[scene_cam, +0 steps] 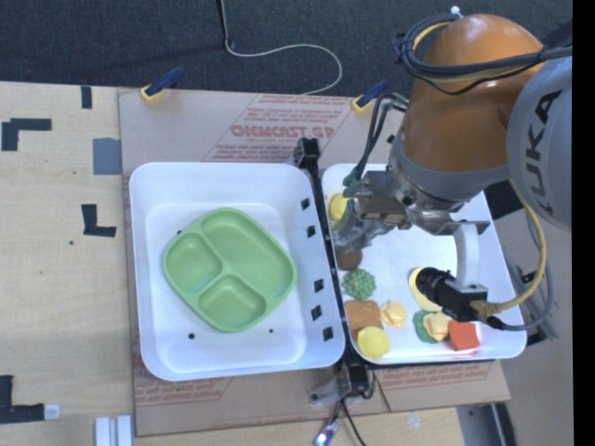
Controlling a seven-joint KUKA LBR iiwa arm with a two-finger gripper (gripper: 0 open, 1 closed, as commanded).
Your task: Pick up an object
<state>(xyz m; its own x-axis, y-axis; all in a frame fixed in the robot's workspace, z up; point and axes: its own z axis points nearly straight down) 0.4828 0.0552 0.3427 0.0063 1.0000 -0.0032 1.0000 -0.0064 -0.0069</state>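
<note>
My gripper (351, 242) hangs low over the left side of the right bin (497, 249), close to the divider between the bins. Just under it lies a small brown item (350, 258); whether the gripper touches it I cannot tell. A yellow piece (337, 206) peeks out behind the gripper. In front of it lie a green bumpy toy (359, 283), a brown bread-like piece (363, 314) and a yellow round fruit (373, 343).
The left bin (149, 203) holds a green divided plate (229, 268). More toys lie at the right bin's front: a pale yellow piece (393, 314), a green-yellow one (432, 326), an orange block (465, 335). The arm's bulk covers the right bin's back.
</note>
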